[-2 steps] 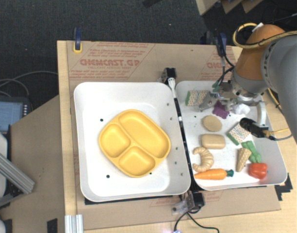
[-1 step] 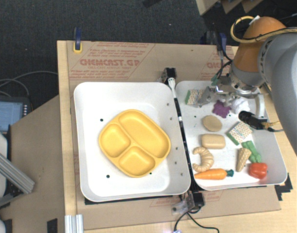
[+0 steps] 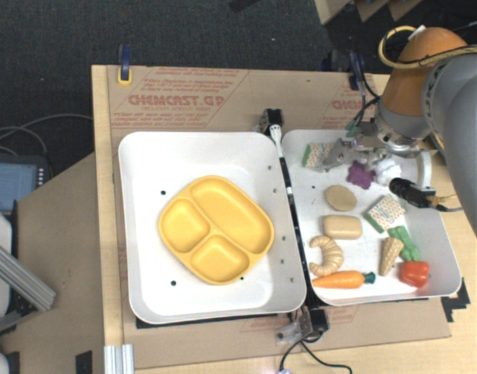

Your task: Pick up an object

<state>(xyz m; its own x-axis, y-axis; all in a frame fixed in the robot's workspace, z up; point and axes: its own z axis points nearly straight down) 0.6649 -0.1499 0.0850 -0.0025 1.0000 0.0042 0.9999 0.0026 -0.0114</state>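
Two shallow white bins sit side by side; the left bin (image 3: 137,209) carries a yellow three-compartment plastic plate (image 3: 215,228), the right bin (image 3: 441,240) the toy foods. My gripper (image 3: 362,148) hangs low at the right bin's far end, near a purple toy (image 3: 361,174); whether it grips anything I cannot tell. Candidates lie close together: a tan oval roll (image 3: 340,199), a beige loaf (image 3: 342,226), an orange carrot (image 3: 340,280). My best approach, I judge: descend vertically, centred on one item, clear of its neighbours.

Divided plate (image 3: 215,228) lies in the left bin (image 3: 137,209) — toy foods (image 3: 341,228) crowd the right bin (image 3: 445,244), beside it.
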